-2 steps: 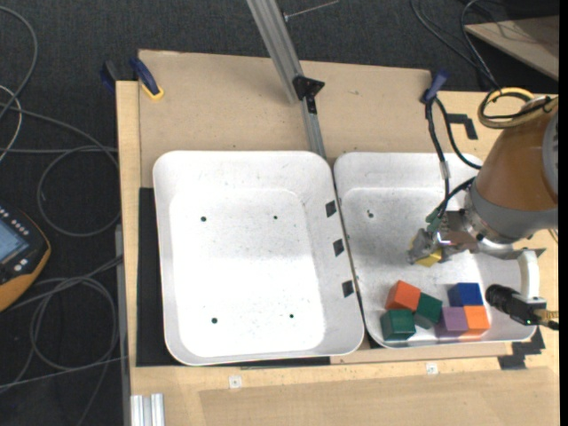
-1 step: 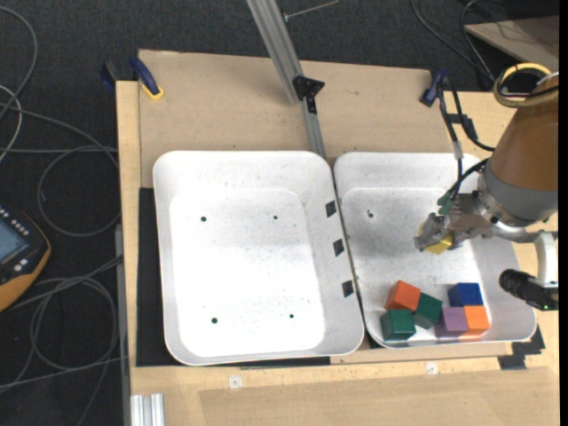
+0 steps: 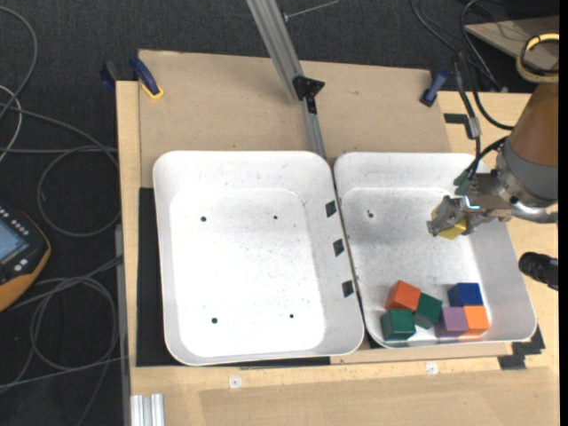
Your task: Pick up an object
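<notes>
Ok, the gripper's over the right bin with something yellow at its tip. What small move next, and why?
Probably a short straight lift. A yellow block sits at the gripper tip, apart from the block cluster at the right bin front. Whether it is truly gripped is unclear, so rise slowly and check it follows.

A robotics lab: loose black cables [image 3: 53,176] trail over dark carpet around a plywood bench [image 3: 231,105] fixed with blue clamps [image 3: 146,78].

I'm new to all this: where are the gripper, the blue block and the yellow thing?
gripper [image 3: 446,222]: camera view, between its fingertips.
blue block [image 3: 465,294]: camera view, top face.
yellow thing [image 3: 453,231]: camera view, visible edge beneath the gripper.
</notes>
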